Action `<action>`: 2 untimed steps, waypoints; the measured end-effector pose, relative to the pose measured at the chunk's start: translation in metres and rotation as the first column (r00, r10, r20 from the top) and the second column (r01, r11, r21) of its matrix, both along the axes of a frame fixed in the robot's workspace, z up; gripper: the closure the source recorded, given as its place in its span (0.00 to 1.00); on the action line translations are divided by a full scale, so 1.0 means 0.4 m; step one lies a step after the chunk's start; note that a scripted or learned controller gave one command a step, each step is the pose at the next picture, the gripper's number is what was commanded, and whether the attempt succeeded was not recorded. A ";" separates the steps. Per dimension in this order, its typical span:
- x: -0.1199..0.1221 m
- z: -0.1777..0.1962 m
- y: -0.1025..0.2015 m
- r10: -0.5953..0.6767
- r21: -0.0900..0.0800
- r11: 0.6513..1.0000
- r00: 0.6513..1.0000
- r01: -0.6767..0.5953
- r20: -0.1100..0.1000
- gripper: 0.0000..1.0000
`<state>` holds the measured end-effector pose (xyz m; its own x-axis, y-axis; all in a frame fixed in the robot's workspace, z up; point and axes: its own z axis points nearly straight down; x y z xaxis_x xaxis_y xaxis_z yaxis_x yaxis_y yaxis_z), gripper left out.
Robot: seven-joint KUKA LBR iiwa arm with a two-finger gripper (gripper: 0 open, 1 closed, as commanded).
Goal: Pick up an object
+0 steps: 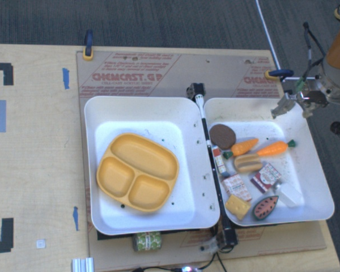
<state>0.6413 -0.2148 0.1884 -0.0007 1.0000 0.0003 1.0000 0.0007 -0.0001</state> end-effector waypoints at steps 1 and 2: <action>0.028 -0.256 0.113 0.001 -0.001 1.000 1.000 -0.001 0.004 0.00; -0.045 -0.256 0.282 0.002 0.001 1.000 1.000 -0.002 0.002 0.00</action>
